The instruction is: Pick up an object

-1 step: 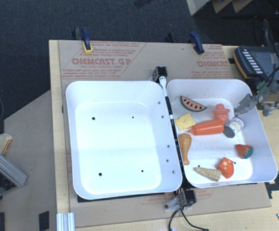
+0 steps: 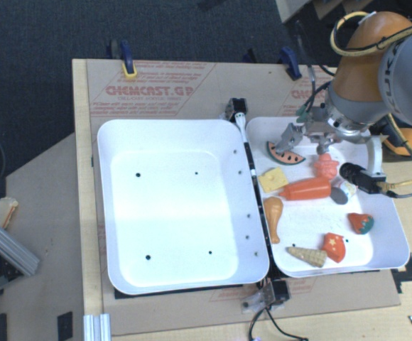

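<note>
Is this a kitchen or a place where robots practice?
It looks like a robot lab, not a kitchen. A grey and orange robot arm reaches over two white bins clamped onto a board, and the food in the right bin, like the carrot and strawberry, looks like plastic toys.

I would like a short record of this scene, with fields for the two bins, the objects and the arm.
left bin: white, shallow
right bin: white, holds all the toy foods
objects: watermelon slice, pink piece, yellow wedge, long orange-red piece, drumstick, ice cream cone, two strawberries
arm: reaches in from the right, over the far end of the right bin
pincer: above the pink piece; fingers unclear
</note>
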`<control>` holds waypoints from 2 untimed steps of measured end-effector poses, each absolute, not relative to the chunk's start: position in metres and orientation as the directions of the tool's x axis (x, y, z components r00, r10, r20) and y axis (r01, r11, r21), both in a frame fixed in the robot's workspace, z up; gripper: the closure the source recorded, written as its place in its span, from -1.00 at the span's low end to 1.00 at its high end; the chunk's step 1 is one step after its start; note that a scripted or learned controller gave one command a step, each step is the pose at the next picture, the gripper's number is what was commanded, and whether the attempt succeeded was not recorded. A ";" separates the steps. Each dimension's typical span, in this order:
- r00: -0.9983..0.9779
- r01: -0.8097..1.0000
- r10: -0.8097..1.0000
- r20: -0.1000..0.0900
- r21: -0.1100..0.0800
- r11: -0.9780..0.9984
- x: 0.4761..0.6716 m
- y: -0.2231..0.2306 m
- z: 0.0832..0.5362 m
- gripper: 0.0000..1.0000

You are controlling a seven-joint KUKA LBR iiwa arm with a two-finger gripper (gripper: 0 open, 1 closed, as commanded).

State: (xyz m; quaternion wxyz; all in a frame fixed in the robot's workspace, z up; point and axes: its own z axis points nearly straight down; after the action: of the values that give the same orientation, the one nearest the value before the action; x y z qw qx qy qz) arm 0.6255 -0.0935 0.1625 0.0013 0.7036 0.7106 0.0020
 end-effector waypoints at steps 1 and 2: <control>0.001 1.000 1.000 0.000 -0.005 -0.001 0.638 -0.121 0.080 -1.00; 0.002 1.000 1.000 -0.003 0.005 -0.002 0.668 -0.158 0.085 -1.00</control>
State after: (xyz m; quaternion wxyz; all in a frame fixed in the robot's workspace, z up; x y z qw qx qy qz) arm 0.6678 -0.1583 0.0854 0.0028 0.7077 0.7066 0.0007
